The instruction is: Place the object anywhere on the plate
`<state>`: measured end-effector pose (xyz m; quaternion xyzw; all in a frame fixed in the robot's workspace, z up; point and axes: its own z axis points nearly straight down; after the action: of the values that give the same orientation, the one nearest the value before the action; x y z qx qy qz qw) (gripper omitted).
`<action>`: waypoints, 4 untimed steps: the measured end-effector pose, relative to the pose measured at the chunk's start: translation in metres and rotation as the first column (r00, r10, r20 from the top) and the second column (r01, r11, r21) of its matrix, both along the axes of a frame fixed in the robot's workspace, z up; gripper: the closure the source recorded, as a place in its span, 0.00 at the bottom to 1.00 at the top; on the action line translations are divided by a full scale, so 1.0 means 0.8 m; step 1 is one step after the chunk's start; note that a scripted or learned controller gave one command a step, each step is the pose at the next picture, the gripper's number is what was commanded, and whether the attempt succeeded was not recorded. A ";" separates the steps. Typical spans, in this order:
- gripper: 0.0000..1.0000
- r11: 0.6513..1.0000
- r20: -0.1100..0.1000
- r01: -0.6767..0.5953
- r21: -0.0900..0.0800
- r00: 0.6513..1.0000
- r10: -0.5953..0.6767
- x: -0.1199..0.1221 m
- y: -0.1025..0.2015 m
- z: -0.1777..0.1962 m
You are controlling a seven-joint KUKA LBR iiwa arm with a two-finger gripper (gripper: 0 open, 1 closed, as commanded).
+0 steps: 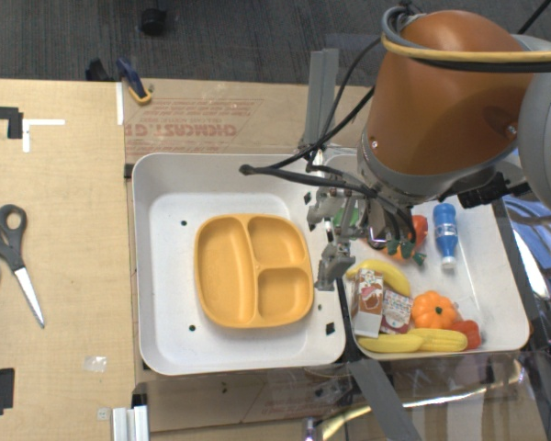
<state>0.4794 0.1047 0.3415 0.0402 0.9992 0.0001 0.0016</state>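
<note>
A yellow plate (253,270) with three compartments lies in the left white bin (156,274). My gripper (333,263) hangs over the wall between the two bins, just right of the plate's right edge. Nothing lies on the plate. Toy food sits in the right bin (496,274): a banana (382,275), a red and white packet (383,304), a small orange pumpkin (434,310), a yellow corn cob (421,341), a blue bottle (445,232) and a carrot (411,243). The arm's big orange band (445,90) hides the back of the right bin.
Scissors (14,255) lie on the wooden bench at the far left. Cardboard (202,122) lies behind the left bin. Black cables (285,165) run from the wrist across the back of the left bin.
</note>
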 end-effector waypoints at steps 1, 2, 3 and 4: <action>0.00 1.000 -0.002 -0.011 0.000 1.000 0.011 0.000 0.006 -0.020; 0.00 0.998 -0.003 0.070 0.000 0.998 -0.070 0.034 0.054 -0.109; 0.00 0.994 0.000 -0.106 0.000 0.994 0.106 0.000 0.009 0.009; 0.00 0.974 0.000 -0.225 0.000 0.974 0.225 0.022 0.011 0.013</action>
<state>0.4969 0.1136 0.3517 -0.0733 0.9973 0.0000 0.0016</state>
